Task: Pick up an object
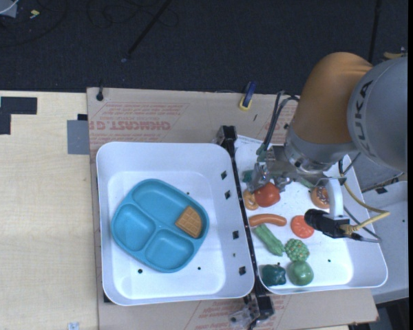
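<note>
Red tomato toy (268, 196): sitting right under the pincer (263, 179), in the right bin (372, 270), apparently touching the tip. Not gripping anything visibly; impossible to tell whether open or closed, the wrist hiding it from above.

Risking, most likely, a glancing contact: rolling the round toy away instead of trapping it, or squeezing it out sideways. Crowding things further, a small orange piece (250, 200) just beside the tomato on the side towards the divider (235, 184), and an orange sausage (267, 219) lying just nearer the camera; possibly catching one of these along with the target, or nudging the whole cluster. Also hanging close by, loose cables (274, 119) at the wrist, perhaps snagging during a lift.

Running very near the pincer, the divider between the two bins, leaving little margin on that side. Offering more open white floor: the stretch beyond the pincer towards the bin's far wall. Filling the near part of the bin, green vegetables (296, 250), so no easy sweeping room there. Lying well apart in the left bin (124, 287) on the desk (34, 218), a blue tray (141, 229).
</note>
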Controlling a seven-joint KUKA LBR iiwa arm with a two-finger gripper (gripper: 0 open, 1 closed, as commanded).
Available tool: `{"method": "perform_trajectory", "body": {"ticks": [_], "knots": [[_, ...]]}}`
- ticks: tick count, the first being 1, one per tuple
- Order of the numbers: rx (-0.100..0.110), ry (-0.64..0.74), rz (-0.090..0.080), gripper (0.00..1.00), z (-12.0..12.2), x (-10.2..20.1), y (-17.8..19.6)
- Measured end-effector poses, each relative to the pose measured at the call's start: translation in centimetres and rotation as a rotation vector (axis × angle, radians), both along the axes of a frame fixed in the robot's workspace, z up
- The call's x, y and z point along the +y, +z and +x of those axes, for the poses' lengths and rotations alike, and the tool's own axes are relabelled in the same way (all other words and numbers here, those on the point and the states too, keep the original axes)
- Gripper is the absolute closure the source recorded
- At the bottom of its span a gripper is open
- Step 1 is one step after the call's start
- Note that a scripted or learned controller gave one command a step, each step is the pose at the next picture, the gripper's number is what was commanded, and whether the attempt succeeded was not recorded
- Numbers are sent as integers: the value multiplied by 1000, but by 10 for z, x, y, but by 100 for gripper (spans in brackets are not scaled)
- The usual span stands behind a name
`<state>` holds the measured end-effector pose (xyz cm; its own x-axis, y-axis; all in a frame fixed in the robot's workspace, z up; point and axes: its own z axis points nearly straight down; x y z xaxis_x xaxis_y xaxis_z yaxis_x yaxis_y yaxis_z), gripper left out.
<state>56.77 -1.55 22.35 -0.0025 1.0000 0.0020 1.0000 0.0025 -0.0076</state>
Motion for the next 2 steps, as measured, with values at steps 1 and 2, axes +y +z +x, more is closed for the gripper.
{"method": "perform_trajectory", "body": {"ticks": [1,2], "knots": [[-1,0,-1,100,-28,36,-6],[-2,-1,-1,100,-57,53,-2]]}}
